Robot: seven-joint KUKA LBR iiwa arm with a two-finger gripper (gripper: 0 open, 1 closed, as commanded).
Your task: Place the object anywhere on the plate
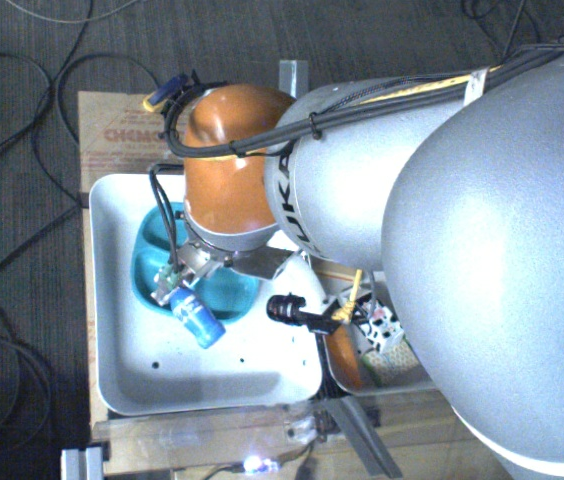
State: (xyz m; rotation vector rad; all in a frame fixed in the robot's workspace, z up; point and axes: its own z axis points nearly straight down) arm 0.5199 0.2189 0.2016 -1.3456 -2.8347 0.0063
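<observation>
You're at the placing step: the gripper (177,286) pinches a blue can (198,320) at the teal plate (150,258)'s 5 o'clock rim. Next, shift toward 11 o'clock, then release.

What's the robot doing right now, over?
Gripper low over the blue plate, left bin. Blue can tilted at plate's edge, by the gripper. Grip unclear. Arm hides much of the plate.

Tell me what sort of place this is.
Probably a robotics lab test bench: a big grey arm with an orange band reaches over a shallow white bin, and loose black cables trail across dark carpet.
</observation>
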